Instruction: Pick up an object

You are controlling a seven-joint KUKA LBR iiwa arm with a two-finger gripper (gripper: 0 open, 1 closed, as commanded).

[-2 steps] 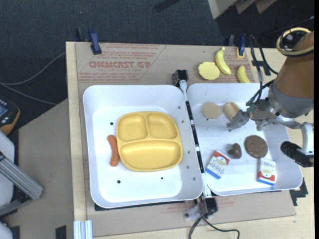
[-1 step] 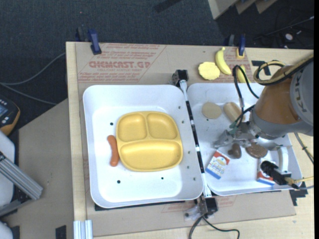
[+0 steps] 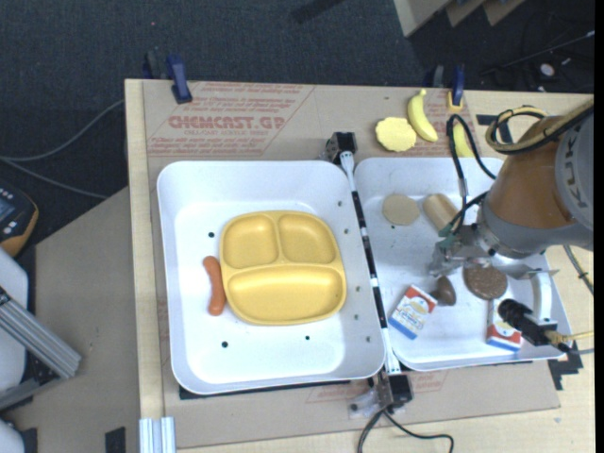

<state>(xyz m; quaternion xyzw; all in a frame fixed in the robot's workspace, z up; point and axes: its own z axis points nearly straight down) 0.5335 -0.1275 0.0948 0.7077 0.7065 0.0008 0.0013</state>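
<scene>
- Counter [image 3: 142, 215] carries 2 shallow white bins side by side: left bin [image 3: 184, 281], right bin [image 3: 415, 182].
- Left bin: yellow 3-compartment tray [image 3: 282, 267] near the middle, flat; orange-red hot dog [image 3: 215, 285] just beside the tray's left edge, lying lengthwise.
- Right bin: tan round disc [image 3: 400, 209] near the upper left; tan block [image 3: 438, 211] just to its right; small dark brown item [image 3: 443, 293] near the centre; brown round cookie-like piece [image 3: 485, 280] to its right, partly under the arm; small red/white/blue carton [image 3: 411, 311] at the lower left, tilted; another red/white box [image 3: 504, 336] at the lower right corner.
- Outside the bins, on the counter above the right bin: yellow lumpy piece [image 3: 395, 134] and a banana [image 3: 422, 117], close together.
- Arm [image 3: 538, 187] comes in from the right, w/ orange band, over the right bin.
- End effector [image 3: 451, 256] sits low over the right bin's centre, just above the dark brown item; can't tell if it's released or clenched, nothing seen in it.
</scene>
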